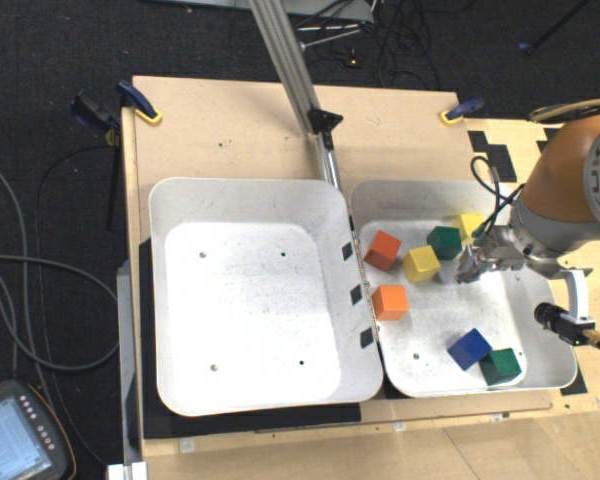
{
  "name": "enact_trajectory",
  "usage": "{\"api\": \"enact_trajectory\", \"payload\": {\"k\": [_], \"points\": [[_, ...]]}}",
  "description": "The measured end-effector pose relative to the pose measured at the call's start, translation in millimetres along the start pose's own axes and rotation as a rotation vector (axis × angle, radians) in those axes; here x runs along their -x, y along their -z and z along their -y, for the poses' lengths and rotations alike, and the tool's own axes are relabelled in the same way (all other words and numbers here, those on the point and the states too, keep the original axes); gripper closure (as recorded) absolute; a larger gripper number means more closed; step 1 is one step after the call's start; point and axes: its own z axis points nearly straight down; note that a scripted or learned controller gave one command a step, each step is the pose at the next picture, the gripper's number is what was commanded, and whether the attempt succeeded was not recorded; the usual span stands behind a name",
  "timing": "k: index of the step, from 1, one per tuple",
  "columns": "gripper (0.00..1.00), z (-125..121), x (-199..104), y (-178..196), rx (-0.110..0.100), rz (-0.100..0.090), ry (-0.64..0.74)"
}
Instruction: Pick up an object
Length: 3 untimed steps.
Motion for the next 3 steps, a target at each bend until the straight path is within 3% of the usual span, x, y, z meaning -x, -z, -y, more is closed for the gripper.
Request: {"api": "enact_trajectory", "payload": {"k": [3], "points": [[1.0, -2.5, 10.7, 159.3, 0.006, 0.002, 0.004]]}}
